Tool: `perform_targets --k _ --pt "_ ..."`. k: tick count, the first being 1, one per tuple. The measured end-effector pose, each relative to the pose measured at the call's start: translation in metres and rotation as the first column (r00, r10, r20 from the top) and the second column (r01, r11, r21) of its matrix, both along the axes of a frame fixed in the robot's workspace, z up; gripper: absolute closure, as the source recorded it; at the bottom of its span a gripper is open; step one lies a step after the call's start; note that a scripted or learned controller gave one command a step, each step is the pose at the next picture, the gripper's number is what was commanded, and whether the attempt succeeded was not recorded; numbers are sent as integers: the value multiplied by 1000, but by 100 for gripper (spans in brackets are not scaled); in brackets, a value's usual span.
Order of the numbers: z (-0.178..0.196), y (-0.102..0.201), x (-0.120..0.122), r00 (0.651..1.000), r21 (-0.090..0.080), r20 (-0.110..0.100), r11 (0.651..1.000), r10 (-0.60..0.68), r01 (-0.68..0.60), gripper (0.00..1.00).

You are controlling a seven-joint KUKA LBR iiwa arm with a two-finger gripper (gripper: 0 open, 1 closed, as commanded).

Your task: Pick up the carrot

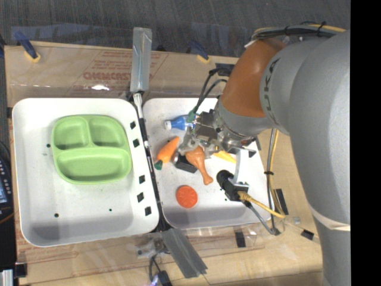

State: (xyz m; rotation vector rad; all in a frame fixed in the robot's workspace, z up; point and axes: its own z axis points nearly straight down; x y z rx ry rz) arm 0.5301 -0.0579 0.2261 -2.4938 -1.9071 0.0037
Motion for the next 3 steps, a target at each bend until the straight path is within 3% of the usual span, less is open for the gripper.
perform_targets --k 1,2,3 --pt "9 1 0 1000 1 -5 1000 8 -8 100" --pt "-12 11 24 998 0 -1 998 70 -70 100" --pt "5 18 40 977 -1 0 977 -212 212 100"
